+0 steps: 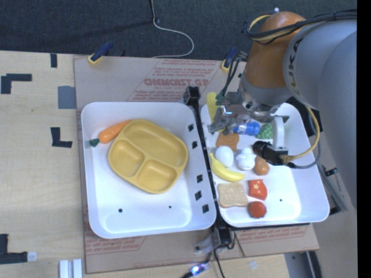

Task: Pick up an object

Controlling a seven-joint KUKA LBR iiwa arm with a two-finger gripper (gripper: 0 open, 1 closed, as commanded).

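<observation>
The grey two-finger gripper (227,120) hung low over the right white bin (301,204) — apparently the descent stage of a pick. Whether it was clenched I cannot tell. Beneath lay a small brown food piece (228,140) and a white egg (224,155) — next, closing on one.

My desk (35,172) is of pale wood with some dark marks on its left part. On it lies a sheet of brown cardboard (168,80) with red printing, held by blue clips (99,52) at its far corners, at 11 and 1 o'clock. Two white bins sit side by side on the cardboard, touching: the left bin (95,213) and the right bin (307,207).
</observation>
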